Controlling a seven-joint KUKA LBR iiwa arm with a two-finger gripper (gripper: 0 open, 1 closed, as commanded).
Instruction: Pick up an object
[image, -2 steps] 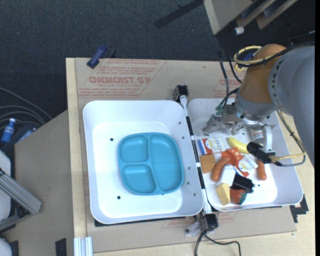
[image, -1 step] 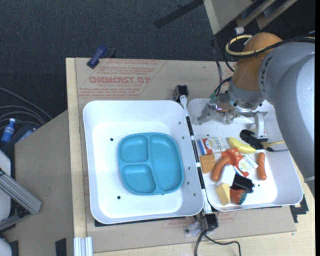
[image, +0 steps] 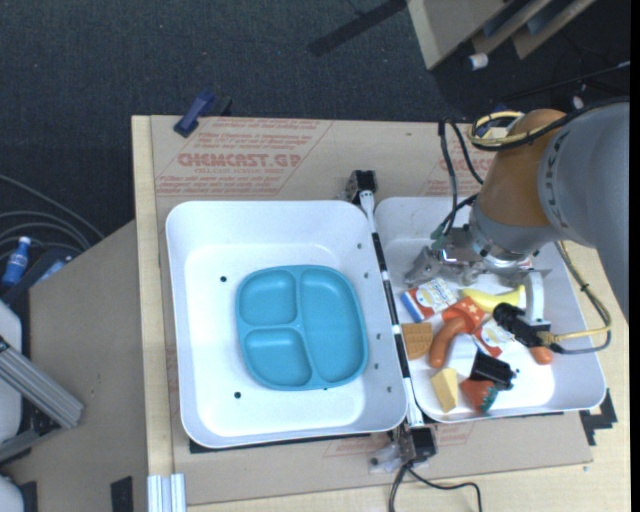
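At the right of the frame the arm is hanging over the right bin (image: 590, 385), its gripper (image: 455, 262) poised above the heaped toys; finger state I cannot tell. The orange sausage-shaped toy (image: 452, 332) is lying mid-bin, touching neighbours, so a grab is risking a slip or snagging two.

Grey arm (image: 590, 175), broad and rounded, smooth matt shell. Orange band (image: 512, 180) wrapped above the wrist, glossy, catching light along its far edge. Below that, a pale metal wrist flange (image: 500, 250), ringed and stepped. Thin black cables (image: 452, 190) trailing down the band's left side, one yellow-and-black loop (image: 495, 125) up at the far end.
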